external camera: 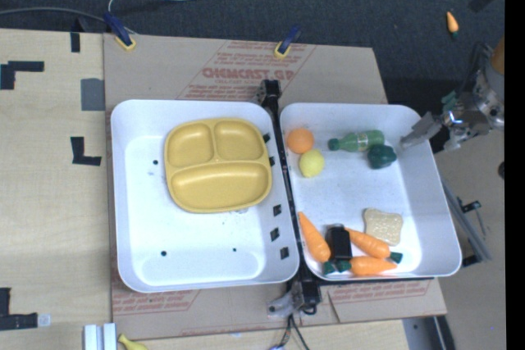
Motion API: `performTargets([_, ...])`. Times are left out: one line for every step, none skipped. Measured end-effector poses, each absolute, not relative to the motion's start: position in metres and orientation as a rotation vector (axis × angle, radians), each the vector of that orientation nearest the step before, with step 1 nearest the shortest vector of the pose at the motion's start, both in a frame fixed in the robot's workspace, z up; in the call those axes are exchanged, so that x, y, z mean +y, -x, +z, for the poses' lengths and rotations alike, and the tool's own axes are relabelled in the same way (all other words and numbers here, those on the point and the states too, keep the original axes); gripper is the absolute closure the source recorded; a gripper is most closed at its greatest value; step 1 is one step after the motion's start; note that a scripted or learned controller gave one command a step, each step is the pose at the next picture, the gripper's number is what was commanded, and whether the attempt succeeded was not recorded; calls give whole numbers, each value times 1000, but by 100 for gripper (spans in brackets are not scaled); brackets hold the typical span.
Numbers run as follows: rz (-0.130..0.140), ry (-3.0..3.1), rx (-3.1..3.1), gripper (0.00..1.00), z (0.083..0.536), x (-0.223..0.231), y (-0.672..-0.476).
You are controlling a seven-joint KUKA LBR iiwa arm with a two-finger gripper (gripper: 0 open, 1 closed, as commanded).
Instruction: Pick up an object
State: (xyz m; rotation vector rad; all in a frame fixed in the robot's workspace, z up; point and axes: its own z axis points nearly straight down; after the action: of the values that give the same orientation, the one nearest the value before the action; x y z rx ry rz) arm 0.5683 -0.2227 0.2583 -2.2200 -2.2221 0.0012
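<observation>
While the arm [484, 98] sits at the right edge, outside the right bin [426, 184], we log its gripper [420, 133] angled left over that bin's far right rim; we cannot tell whether it is open or closed. Nearest it lie a green bottle [358, 142] and a dark green object [381, 156], just left of the gripper.
</observation>
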Motion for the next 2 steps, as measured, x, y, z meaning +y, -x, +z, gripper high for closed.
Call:
performTargets([3, 2217, -2220, 0, 106, -165, -582])
performTargets([-3, 2224, -2227, 0, 86, -113, -615])
